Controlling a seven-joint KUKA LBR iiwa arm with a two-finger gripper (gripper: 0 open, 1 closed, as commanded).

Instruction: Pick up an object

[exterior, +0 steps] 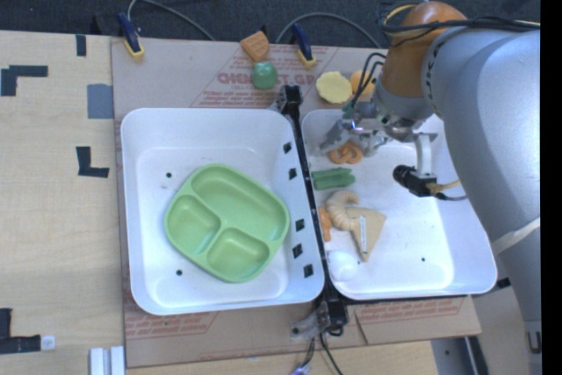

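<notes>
At right, we see grey KUKA arm with orange band (420, 48) reaching over right shallow white bin (457, 263). Left shallow white bin (145, 189) holds green three-compartment plastic plate (226, 222). In right bin, near centre divider: tan wedge-shaped piece (371, 231), green pod-like toy (333, 179), small orange ring-shaped toy (346, 155). Two-finger gripper (351, 132) sits just above orange ring, at bin's far left; we cannot tell its opening, nor whether it grips anything.

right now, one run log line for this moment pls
arm: over right white bin | gripper: above orange pretzel-shaped toy | grasp: none seen | left white bin: green divided plate
</notes>
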